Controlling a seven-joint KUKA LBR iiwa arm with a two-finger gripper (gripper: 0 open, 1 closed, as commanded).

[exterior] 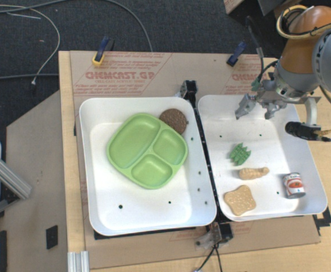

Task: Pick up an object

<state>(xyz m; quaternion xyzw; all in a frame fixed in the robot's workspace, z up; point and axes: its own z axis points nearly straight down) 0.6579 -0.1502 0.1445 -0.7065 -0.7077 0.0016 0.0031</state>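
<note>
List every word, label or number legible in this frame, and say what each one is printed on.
"CHEMCAST GP" in red, on the brown protective sheet behind the left bin.
Smaller red lines beneath it on the same sheet: too blurred to read.
Red print on the sheet behind the right bin, near the tool: partly covered, unreadable.
Label on the small red and white can: too small to read.

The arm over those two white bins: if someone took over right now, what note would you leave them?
Tool: open, holding nothing, above the right bin's far end.
Right bin: green toy, tan piece, toast, small can.
Left bin: green tray, brown patty touching its far rim.
Done: nothing picked yet.
Left: lower onto one object, probably in the right bin, grip, lift.
</note>
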